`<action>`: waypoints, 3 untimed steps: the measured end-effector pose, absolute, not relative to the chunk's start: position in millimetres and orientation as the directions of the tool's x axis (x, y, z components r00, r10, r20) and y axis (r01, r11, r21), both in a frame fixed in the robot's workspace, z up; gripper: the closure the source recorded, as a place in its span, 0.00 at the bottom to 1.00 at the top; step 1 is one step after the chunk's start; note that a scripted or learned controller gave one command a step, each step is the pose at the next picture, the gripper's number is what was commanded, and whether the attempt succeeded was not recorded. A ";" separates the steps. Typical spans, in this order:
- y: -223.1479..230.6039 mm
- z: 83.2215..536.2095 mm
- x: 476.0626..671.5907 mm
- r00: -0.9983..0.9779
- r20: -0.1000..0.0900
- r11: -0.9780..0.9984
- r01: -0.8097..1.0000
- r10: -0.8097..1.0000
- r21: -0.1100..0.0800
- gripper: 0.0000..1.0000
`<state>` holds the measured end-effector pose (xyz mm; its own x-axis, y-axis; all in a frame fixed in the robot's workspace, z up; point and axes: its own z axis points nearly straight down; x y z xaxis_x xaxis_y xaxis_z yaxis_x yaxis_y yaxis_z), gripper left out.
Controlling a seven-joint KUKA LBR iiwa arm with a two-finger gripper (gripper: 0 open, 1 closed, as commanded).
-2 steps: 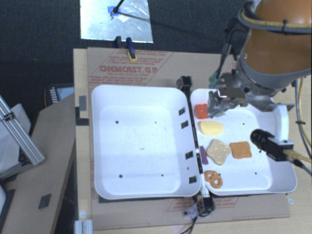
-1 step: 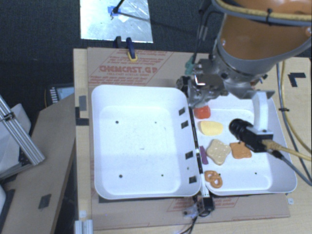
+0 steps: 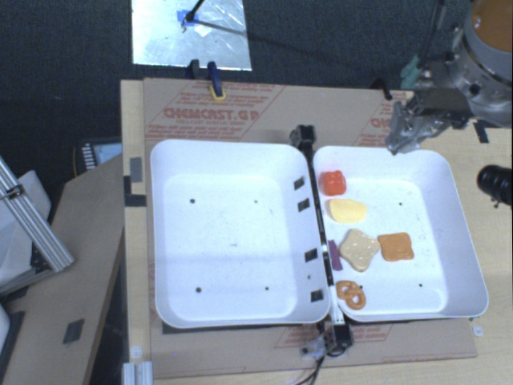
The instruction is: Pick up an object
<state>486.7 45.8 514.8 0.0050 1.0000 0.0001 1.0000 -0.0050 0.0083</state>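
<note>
We see the end effector (image 3: 401, 139) hanging over the back edge of the right bin (image 3: 449, 215), and we cannot tell if it is open or closed. The toy foods sit in that bin, near its left wall. The red block (image 3: 333, 183) is closest, with the yellow piece (image 3: 347, 211) just in front of it. We think the arm must go left and toward the front, then down.

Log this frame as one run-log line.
gripper: over right bin back rim, holding nothing | red piece, yellow piece, bread slice, brown toast, pretzel: in right bin
</note>
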 end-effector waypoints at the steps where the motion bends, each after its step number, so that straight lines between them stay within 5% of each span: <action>1: 108.9 403.5 485.9 -0.009 0.000 0.009 1.000 1.000 -0.008 1.00; 3: 137.1 538.4 486.6 -0.005 0.003 0.005 1.000 1.000 0.008 1.00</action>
